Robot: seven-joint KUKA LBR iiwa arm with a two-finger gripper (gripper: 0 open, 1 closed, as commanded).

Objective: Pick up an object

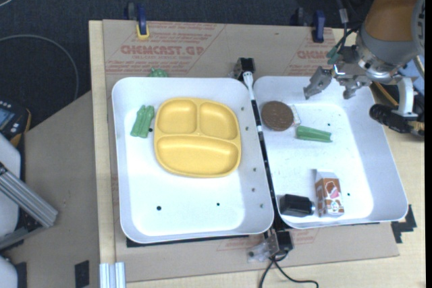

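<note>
the gripper [333, 85] hangs with fingers spread apart over the right bin's [378, 165] far edge, near the brown disc [277, 115], holding nothing.

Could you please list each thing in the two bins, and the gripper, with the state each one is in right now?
gripper: open, holding nothing, above the right bin's far edge.
yellow divided plate: right way up, flat in the left bin.
green piece: lying beside the plate's left rim.
brown disc: lying flat in the right bin.
green block: lying flat, right of the disc.
small carton: lying on its side.
black object: lying beside the carton.
</note>
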